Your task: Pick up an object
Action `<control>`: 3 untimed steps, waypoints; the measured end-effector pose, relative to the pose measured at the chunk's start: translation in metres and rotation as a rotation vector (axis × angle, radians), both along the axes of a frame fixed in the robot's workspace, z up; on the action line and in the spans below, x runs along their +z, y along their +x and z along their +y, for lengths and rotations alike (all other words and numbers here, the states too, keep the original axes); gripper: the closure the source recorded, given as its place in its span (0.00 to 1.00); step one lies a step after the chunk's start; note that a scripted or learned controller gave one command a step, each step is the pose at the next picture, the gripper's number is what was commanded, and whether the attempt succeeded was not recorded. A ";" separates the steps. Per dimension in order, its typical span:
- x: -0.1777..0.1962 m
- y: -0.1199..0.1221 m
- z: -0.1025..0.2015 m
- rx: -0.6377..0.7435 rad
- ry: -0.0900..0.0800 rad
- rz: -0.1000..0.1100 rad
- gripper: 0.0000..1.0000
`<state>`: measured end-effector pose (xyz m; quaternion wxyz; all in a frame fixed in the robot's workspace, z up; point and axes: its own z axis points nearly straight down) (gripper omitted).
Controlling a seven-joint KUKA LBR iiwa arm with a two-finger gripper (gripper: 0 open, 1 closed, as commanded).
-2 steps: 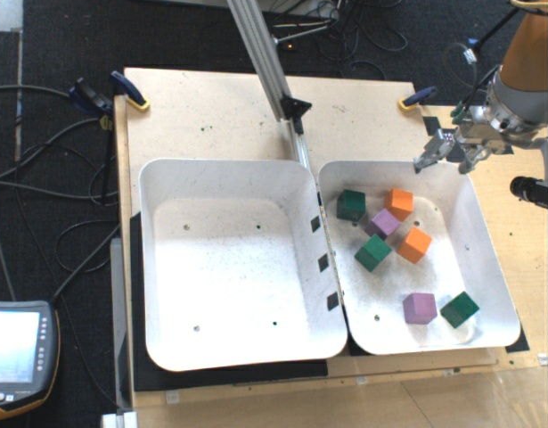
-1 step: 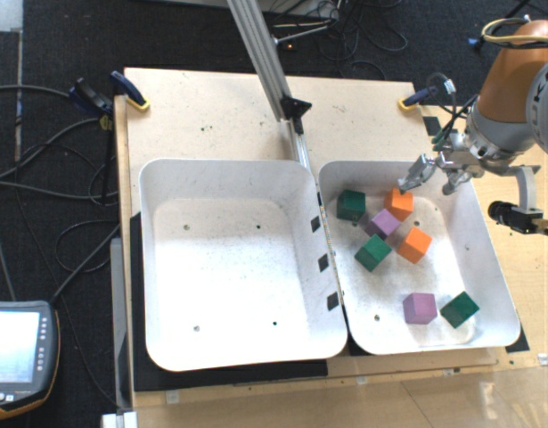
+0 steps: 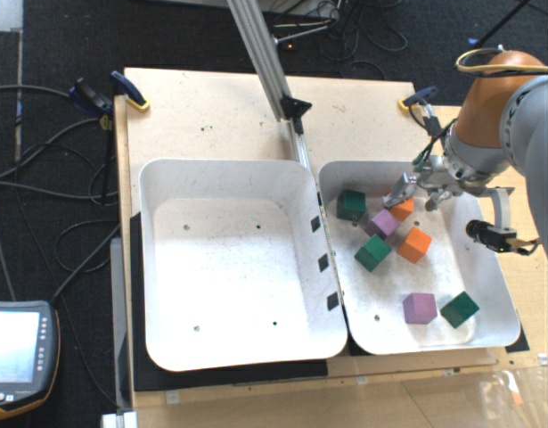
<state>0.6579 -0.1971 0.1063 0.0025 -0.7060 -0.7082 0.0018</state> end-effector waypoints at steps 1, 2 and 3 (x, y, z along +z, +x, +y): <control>0.015 0.002 0.000 0.001 -0.003 -0.009 1.00; 0.079 0.001 -0.001 -0.001 -0.004 -0.013 1.00; 0.131 0.012 -0.005 0.000 -0.004 -0.014 1.00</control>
